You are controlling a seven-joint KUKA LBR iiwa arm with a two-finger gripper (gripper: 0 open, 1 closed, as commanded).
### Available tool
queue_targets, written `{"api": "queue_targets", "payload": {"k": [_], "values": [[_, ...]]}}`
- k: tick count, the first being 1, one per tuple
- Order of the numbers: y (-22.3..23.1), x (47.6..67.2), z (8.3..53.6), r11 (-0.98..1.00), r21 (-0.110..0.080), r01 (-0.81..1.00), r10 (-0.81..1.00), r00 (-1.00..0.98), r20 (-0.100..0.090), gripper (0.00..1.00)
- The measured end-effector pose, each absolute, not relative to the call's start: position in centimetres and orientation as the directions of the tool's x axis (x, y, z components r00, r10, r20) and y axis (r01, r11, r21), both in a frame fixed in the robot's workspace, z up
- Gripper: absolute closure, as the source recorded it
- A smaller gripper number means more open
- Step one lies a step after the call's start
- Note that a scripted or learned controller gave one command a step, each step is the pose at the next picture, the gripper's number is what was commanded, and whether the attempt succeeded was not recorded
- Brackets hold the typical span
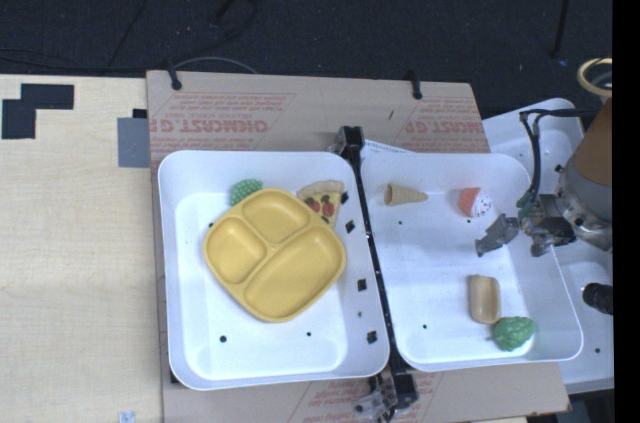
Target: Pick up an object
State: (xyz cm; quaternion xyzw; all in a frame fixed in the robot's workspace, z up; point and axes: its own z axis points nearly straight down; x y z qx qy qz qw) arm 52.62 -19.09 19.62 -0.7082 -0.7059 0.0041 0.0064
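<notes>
End effector point(517, 236) spread, holding nothing, above right bin point(440, 351), beside small orange-and-white toy point(472, 202), tan oblong piece point(484, 298) nearby.

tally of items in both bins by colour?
Yellow: 1, the divided plate
Green: 2, a leafy piece behind the plate and another in the right bin
Tan: 2, a cone and a bread roll
Red and tan: 1, a pizza slice
Orange-red and white: 1, a small rounded piece
Total: 7
</notes>
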Motion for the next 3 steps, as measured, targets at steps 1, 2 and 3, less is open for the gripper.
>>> {"api": "queue_targets", "payload": {"k": [1, 2, 3], "values": [[-19.0, 52.9, 20.3, 0.000, -0.003, 1.000, 1.000, 0.000, 0.001, 0.00], [-18.9, 52.5, 15.9, 0.000, -0.008, 1.000, 1.000, 0.000, 0.003, 0.00], [-19.6, 53.0, 10.8, -0.001, -0.007, 1.000, 1.000, 0.001, 0.002, 0.00]]}}
